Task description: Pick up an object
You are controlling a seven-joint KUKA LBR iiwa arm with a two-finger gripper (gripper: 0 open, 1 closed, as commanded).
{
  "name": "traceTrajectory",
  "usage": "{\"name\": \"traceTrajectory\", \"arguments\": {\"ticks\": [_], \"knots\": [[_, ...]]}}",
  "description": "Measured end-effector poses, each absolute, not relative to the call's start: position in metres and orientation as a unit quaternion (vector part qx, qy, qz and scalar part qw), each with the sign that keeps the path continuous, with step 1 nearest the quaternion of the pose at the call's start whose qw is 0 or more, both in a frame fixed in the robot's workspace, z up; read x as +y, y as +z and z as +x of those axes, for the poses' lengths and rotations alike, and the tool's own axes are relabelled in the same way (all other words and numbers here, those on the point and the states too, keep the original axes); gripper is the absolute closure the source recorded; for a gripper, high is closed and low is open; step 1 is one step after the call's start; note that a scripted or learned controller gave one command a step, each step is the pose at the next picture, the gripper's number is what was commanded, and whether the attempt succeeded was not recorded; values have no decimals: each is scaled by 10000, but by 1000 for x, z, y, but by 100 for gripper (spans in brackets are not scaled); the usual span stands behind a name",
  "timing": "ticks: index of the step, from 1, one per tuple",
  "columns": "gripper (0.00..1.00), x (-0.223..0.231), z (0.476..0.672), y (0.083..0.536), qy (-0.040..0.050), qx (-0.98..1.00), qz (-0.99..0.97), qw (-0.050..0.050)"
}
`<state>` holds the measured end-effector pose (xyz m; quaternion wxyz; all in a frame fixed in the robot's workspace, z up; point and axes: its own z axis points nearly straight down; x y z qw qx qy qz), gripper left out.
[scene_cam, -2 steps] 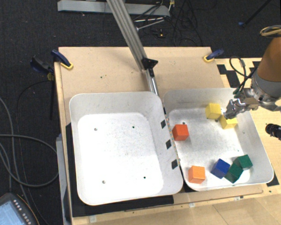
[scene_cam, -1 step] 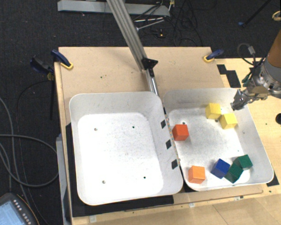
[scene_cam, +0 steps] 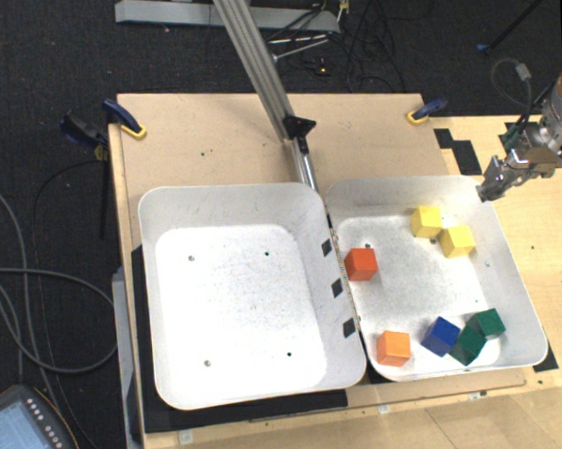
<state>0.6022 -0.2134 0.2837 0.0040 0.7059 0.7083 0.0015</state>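
The right bin (scene_cam: 508, 254) holds several blocks. Two yellow blocks (scene_cam: 427, 221) (scene_cam: 457, 241) sit near its far right side. A red-orange block (scene_cam: 361, 263) lies by the bin's left wall. Along the near edge sit an orange block (scene_cam: 393, 347), a blue block (scene_cam: 442, 335) and two green blocks (scene_cam: 489, 323) (scene_cam: 469, 343). My gripper (scene_cam: 493, 187) hangs at the right edge of the view, above the right bin's far right corner, apart from all blocks, with nothing seen in it.
The left bin (scene_cam: 161, 272) lies beside the right one. A slanted metal pole (scene_cam: 259, 65) reaches down to the seam between the bins. Blue and yellow clamps (scene_cam: 123, 119) (scene_cam: 425, 111) grip the board's far corners. Cables trail on the dark floor at left.
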Motion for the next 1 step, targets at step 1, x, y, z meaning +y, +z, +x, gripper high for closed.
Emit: {"name": "traceTrajectory", "arguments": {"ticks": [1], "knots": [[100, -163, 598, 283, 4, 7096, 7046, -2]]}}
